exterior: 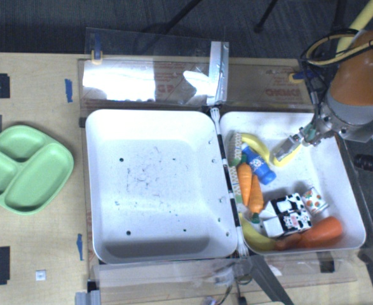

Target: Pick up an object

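Note:
The right white bin [339, 170] holds several things. A yellow banana [253, 143] lies at its back left, with a blue bottle [258, 166] just in front of it. Two orange carrots [245, 179] [255, 194] lie along the left wall. A black-and-white box [289, 213], a small white spotted piece [313, 201], a red-orange carrot-like piece [316, 232] and a second yellow piece [256, 237] sit at the front. My gripper [284, 151] reaches in from the right, slanting down to the left, its tip low over the bin just right of the banana and bottle.
The left white bin [151, 183] stands beside the right one. A green divided plate [24, 168] rests on the bench at far left. A clear plastic sheet [154, 75] stands behind the left bin. Cables hang around the arm's orange band [358, 84].

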Robot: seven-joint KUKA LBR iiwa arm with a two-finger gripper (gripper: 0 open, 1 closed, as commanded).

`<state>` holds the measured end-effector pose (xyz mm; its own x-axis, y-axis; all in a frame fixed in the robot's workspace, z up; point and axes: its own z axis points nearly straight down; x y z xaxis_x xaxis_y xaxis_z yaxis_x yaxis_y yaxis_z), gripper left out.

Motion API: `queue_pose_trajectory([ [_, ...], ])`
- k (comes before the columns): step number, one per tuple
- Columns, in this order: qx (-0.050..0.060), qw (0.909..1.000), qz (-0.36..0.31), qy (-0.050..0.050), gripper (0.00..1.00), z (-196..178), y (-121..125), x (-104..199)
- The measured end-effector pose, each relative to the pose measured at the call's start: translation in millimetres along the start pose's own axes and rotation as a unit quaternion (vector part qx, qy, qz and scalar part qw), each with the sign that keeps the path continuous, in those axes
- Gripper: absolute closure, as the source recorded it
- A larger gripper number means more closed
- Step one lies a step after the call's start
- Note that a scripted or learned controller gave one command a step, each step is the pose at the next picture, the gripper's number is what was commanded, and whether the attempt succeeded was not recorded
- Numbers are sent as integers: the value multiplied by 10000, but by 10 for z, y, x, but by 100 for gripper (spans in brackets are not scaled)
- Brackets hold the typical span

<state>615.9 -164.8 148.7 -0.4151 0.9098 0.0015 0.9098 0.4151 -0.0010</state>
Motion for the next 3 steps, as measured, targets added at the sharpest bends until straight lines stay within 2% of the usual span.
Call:
queue_pose_trajectory([
  [1, -31, 9949, -1003, -46, 0, 430, 169, 241],
  [2, -1, 9963, 862, -14, 0, 640, 645, 169],
  [3, 78, 9964, 846, -8, 100, 569, 613, 165],
])
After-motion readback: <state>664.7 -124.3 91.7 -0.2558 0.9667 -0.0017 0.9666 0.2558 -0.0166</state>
